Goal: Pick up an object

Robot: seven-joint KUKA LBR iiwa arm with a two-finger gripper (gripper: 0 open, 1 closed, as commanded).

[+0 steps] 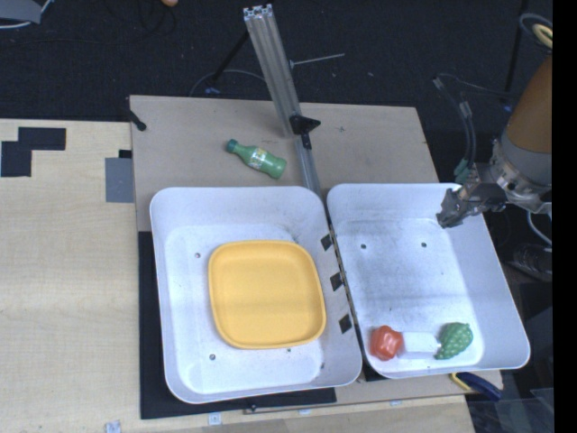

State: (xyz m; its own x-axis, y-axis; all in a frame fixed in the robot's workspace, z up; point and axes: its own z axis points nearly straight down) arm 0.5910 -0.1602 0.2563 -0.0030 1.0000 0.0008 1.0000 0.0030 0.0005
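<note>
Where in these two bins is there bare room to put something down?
The right white bin is bare between the gripper and the red toy and green toy crowding its near edge. The yellow square plate takes most of the left white bin.

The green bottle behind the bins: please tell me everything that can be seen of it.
The green bottle is small and looks like plastic, with a green cap and a pale label around its body. It lies on its side on the tan bench, outside both bins, just behind the left bin. Its cap end points to the view's left. It lies to the left of the slanted metal bar and does not touch it. Nothing rests on it.
</note>
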